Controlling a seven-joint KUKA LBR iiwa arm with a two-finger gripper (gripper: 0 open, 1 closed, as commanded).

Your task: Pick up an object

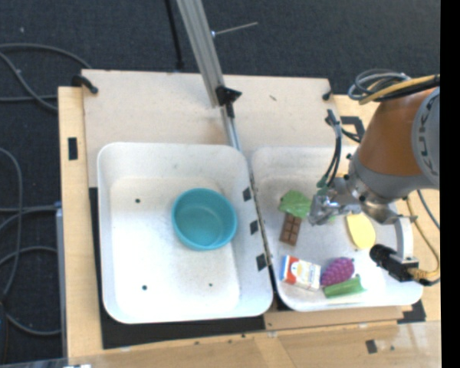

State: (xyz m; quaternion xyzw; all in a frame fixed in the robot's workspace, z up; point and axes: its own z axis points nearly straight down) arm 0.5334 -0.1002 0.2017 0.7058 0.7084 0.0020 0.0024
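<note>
My gripper [320, 210] hangs over the middle of the right bin [291, 163], just right of a green leafy piece [294, 202] and a brown chocolate bar [290, 229]. A yellow item [359, 231] lies to the gripper's right, partly under the wrist. Near the bin's front edge sit a white and red carton [300, 272], a purple grape bunch [337, 269] and a green piece [343, 287]. I see nothing between the fingers.
A teal bowl [205, 218] stands in the left bin [138, 282]. A metal pole [203, 44] slants down from the top to the divide between the bins. Cables run along the arm at the right.
</note>
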